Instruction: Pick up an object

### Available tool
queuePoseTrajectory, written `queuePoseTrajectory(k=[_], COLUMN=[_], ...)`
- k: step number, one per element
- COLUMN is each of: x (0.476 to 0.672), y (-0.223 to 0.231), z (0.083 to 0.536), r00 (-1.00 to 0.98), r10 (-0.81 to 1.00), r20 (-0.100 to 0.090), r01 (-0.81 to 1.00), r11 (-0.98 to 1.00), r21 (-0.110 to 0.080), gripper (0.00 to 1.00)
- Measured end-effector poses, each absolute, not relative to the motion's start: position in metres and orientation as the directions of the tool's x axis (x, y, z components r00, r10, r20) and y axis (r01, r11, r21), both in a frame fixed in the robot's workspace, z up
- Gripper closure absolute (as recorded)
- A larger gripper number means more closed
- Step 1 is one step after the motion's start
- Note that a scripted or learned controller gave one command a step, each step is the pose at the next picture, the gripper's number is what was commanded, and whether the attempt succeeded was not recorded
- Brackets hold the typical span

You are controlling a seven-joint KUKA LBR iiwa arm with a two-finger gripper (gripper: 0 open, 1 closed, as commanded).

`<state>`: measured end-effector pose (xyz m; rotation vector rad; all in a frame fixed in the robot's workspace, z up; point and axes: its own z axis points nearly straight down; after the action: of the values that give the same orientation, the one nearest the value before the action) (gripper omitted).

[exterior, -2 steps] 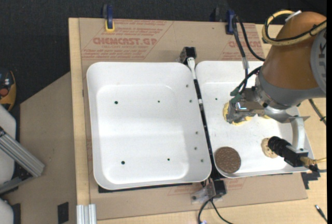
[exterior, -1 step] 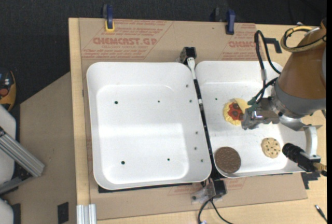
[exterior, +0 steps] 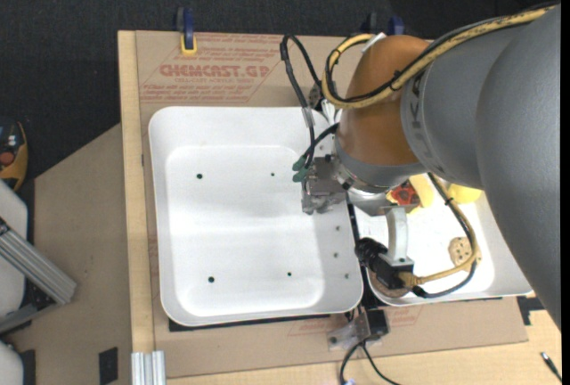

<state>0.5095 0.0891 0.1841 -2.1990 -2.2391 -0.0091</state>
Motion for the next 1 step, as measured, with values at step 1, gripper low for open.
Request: queuePoseTrajectory(k=[1], x=[0.5299], y=[0.1296], z=[0.3756], r00=[-0.007], r10=[1.000], r20=[0.006], r01=[1.000], r11=[0.007], r21=[0.020], gripper=[1.00])
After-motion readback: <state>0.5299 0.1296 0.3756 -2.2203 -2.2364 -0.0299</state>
